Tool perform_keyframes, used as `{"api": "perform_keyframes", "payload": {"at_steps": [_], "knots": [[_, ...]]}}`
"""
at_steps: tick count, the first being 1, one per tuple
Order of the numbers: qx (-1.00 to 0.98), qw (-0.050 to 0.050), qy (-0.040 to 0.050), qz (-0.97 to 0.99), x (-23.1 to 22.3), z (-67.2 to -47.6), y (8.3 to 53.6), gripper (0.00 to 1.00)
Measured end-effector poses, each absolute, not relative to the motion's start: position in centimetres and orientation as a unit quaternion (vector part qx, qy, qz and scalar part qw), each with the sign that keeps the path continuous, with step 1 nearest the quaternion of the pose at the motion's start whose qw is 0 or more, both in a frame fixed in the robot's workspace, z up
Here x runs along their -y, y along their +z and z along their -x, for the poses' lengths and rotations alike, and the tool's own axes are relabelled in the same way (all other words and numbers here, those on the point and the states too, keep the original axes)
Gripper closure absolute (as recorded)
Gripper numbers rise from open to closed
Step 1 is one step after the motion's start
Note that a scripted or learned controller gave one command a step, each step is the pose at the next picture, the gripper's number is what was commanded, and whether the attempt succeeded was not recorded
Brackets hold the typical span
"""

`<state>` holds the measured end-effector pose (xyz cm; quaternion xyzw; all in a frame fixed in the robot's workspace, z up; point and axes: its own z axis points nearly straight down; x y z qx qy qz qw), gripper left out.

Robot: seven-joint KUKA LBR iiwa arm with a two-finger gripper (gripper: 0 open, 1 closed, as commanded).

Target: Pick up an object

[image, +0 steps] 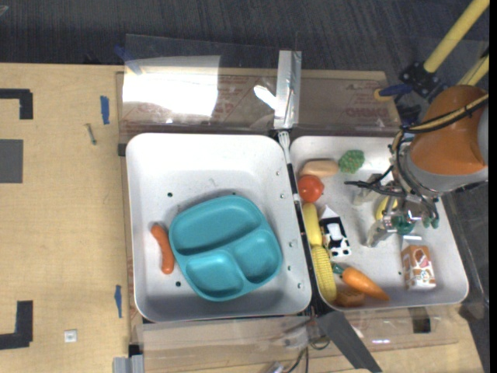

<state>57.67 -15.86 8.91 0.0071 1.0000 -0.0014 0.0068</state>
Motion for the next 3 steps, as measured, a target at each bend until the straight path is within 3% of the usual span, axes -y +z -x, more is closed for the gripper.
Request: {"api": "perform_keyframes", "payload": {"at_steps": [1, 2, 3], "knots": [[-0.998, 0.005, -0.0017, 0.070, 20.1, -53.5, 8.9, 0.00], [-0.999, 0.007, -0.0017, 0.047, 17.0, -52.2, 9.0, 0.00], [-0.995, 0.008, -0.0009, 0.096, 12.8, -58.6, 8.9, 0.00]]}}
